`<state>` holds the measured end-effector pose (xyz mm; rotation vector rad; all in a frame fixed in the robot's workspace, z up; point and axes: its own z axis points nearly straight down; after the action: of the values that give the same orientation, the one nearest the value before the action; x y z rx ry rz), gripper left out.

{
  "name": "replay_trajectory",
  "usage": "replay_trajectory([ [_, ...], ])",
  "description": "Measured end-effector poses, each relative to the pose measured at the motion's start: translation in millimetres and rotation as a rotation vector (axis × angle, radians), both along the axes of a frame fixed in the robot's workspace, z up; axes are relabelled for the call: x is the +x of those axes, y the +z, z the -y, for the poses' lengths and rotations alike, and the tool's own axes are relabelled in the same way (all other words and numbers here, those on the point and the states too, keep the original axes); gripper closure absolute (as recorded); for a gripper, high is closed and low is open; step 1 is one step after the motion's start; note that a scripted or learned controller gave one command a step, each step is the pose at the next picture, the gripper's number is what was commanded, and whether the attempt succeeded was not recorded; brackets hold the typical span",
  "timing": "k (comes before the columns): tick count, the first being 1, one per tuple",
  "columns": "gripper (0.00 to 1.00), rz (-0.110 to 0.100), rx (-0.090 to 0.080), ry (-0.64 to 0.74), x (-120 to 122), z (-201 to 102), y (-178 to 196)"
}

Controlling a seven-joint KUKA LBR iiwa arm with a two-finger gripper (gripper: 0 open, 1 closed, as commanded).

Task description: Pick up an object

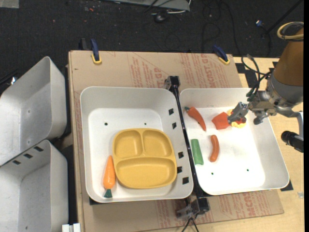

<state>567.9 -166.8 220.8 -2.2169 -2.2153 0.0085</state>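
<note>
Your gripper (243, 111) sits over the upper right part of the right bin (270, 178), at the end of the arm (289, 76) that comes in from the right edge. You cannot tell from this angle whether it is spread or closed, and nothing can be seen held in it.

Take the right bin as your landmark. Just beside the gripper tip, toward the bin's middle, lies a red-orange block (220, 121), and right under the tip there is a small yellow piece (238, 123) touching or nearly touching that block; the tip hides part of it. Near the bin's upper left corner lies a red chili pepper (196, 118), slanted. Lower, along the bin's left wall, a green stick (196, 152) lies lengthwise. Just to its right, nearer the bin's centre, a small orange-red sausage (214, 148) lies almost parallel to it, apart from it.

Left of the right bin, touching it along the divider, stands the left bin (96, 105). In it you have a yellow sectioned plate (144, 157), and a toy carrot (109, 175) lies just beside the plate's left edge.

Both bins rest on a cardboard sheet (130, 66).
</note>
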Motion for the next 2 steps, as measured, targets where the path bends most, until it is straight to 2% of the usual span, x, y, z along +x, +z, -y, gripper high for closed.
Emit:
replay_trajectory([
  [1,0.00,0.009,-0.002,0.002,2,0,4],
  [2,0.00,0.003,0.000,0.000,-5,-6,-56],
])
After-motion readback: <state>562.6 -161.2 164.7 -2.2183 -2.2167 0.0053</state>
